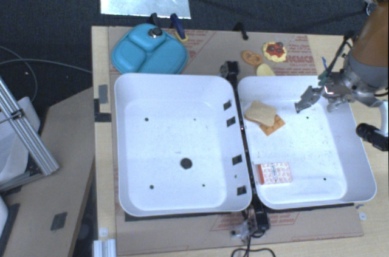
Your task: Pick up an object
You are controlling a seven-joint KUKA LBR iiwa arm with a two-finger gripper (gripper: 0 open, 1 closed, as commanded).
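Nearest the camera, in the front of the right bin (358,189), lies a small flat red-and-white packet (273,173), close to the divider. Further back in the same bin, near the inner wall, a toast-like slice (264,116) rests tilted on an orange cracker-like piece under it. The left bin (127,189) holds just one small dark disc (186,163). The gripper (317,99) hangs over the far right part of the right bin, well apart from both candidates; the jaws appear to be apart, with nothing between them. Beyond the bins, on the worktop (206,43), sit a blue compartment dish (149,50) and a few small toy foods (267,54). My judgement: the pick has not begun. The packet lies flat, so the jaws could skate over it or close on air; the slice, stacked on the cracker, could slip or drag its partner, and its closeness to the wall may block one finger.
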